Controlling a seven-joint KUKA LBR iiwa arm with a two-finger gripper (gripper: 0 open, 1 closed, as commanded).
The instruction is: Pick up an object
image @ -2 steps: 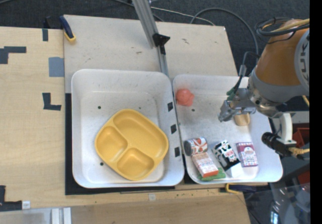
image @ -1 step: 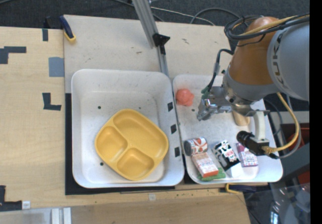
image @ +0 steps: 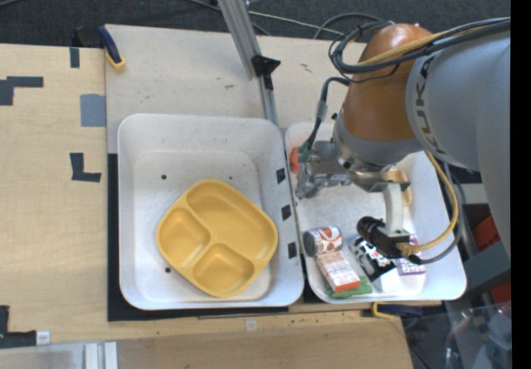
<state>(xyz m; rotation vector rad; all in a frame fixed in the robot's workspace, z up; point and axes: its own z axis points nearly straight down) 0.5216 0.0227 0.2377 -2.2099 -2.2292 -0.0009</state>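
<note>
Camera view: gripper point(image: 311, 181) state unreadable, hovering over right white bin point(image: 444, 276). Orange-and-white carton point(image: 338, 270) looks light, stiff; pinch across its long sides.

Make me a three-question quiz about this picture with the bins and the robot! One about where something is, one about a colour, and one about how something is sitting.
1. Where is the yellow plastic divided tray?
A. left white bin
B. right white bin
C. on the bench

2. What colour is the band above the arm's wrist?
A. blue
B. orange
C. green

3. How does the yellow tray sit?
A. upside down
B. on its edge
C. flat, hollows facing up

Answers: 1 A, the tray lies inside the left bin. 2 B, the band is orange over the right bin. 3 C, its three hollows show from above.
</note>
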